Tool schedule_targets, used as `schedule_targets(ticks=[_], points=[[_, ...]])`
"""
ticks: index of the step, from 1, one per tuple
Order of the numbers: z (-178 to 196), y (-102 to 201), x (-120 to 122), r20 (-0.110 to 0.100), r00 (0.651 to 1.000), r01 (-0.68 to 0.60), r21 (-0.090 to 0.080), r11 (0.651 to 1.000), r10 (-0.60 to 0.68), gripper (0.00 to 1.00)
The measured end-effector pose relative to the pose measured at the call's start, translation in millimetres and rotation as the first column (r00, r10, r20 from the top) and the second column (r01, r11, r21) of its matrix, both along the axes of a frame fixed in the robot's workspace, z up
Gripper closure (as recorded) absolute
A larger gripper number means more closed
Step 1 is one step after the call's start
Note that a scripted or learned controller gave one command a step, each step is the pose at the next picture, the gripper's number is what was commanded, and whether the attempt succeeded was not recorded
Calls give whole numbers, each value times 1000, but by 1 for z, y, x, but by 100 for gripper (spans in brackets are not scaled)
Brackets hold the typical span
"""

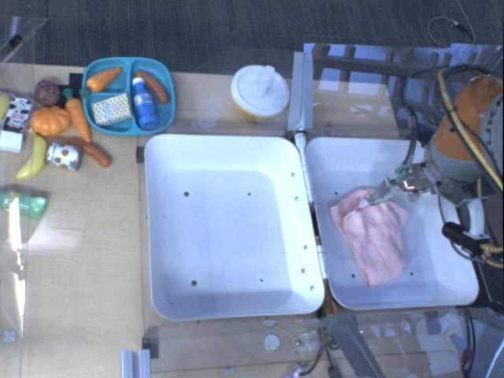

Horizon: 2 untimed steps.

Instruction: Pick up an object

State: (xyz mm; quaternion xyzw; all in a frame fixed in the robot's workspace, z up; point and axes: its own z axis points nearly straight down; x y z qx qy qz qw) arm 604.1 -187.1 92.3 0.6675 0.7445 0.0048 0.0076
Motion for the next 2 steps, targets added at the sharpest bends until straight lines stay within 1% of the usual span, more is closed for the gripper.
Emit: schedule_targets(ticks=[1,2], points=[[0,6,-44,2,996,-94,-2,996,94,0],[0,63,-60,1,986,-164,-2,986,164,0]])
